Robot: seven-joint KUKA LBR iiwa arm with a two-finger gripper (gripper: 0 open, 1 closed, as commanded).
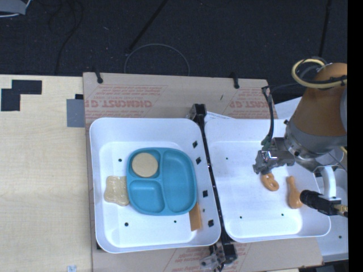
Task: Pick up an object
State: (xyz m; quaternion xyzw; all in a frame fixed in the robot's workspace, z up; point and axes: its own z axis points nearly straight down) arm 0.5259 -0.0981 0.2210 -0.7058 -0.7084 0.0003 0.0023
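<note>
My gripper hangs low over the right bin, towards its right side. Just below its tip lies a small orange ring-shaped piece, close to the fingers or touching them. An orange elongated piece lies on the bin floor a little to the right. In the left bin a blue sectioned plate carries a tan round biscuit in its upper left compartment. A pale tan piece rests against the plate's left edge, and an orange-brown stick lies at its lower right.
A black divider runs between the two bins. A black cylindrical part of the arm juts over the right bin's right edge. Brown cardboard lies under the bins, with a wooden bench surface to the left.
</note>
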